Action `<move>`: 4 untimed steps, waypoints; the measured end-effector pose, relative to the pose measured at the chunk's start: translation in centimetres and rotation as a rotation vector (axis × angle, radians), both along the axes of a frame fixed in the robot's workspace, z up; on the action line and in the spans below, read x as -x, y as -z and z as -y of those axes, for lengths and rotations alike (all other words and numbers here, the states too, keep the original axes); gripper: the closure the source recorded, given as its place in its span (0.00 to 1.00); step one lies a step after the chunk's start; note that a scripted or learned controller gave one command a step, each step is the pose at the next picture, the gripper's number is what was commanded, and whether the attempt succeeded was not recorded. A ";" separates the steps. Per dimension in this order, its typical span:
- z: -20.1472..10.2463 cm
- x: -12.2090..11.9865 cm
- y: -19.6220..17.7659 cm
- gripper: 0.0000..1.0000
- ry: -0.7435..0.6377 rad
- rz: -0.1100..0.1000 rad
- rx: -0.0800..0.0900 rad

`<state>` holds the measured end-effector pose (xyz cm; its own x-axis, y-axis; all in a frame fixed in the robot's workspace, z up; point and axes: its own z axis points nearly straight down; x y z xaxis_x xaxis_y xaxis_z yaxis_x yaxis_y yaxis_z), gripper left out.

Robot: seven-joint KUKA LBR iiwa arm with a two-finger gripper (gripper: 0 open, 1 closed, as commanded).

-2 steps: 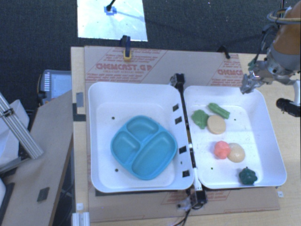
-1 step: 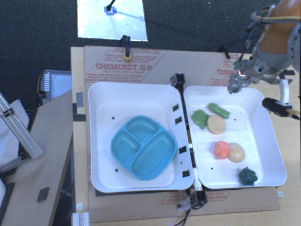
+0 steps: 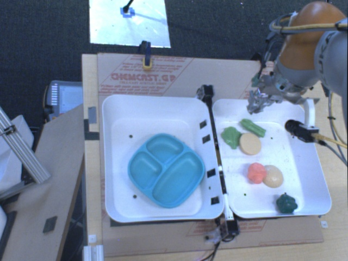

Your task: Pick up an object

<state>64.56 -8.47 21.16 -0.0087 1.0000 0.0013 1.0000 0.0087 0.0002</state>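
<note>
Camera view, tool [image 3: 255, 106] just above green stick [image 3: 253, 127], apart.

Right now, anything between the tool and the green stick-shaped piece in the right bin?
Nothing visible. The tool hangs over the far part of the right bin, and the green stick-shaped piece lies just in front of it, with bare bin floor between. The tan disc and green lump lie beside the piece, nearer the camera.
</note>
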 end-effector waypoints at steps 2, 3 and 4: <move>-10.6 3.1 -2.2 1.00 -0.001 0.000 -0.001; -15.1 4.0 -1.4 1.00 0.000 0.000 0.000; -19.5 5.8 -0.7 1.00 0.000 -0.002 0.000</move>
<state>58.75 11.03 21.87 -0.0091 1.0000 0.0012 1.0000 0.0091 -0.0015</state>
